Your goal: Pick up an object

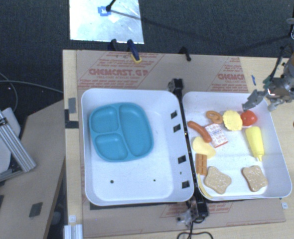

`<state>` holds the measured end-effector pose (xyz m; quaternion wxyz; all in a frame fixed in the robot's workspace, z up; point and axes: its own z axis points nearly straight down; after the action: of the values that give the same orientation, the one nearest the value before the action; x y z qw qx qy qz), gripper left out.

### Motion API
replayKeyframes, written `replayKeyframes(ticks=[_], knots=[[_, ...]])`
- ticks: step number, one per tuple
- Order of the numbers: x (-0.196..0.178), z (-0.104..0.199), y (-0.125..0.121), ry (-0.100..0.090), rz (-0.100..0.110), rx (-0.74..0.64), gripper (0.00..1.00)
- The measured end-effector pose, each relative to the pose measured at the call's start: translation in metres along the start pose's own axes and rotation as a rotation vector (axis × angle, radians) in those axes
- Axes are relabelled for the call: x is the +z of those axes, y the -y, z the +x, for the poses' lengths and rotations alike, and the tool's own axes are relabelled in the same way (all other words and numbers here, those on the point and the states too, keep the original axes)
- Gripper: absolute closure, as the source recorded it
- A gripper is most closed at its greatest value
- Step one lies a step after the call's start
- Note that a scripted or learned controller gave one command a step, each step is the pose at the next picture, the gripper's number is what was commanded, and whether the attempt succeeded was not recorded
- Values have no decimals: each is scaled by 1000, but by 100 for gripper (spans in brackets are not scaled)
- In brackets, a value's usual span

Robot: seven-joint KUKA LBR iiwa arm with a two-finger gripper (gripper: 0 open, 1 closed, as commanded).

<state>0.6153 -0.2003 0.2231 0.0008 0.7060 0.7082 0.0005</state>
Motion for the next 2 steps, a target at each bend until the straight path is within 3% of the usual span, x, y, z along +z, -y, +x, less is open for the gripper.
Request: replayKeyframes(ticks=[1, 2], knots=[[142, 50, -23, 4, -7, -6, 0], [119, 45, -26, 7, -19, -3, 100]])
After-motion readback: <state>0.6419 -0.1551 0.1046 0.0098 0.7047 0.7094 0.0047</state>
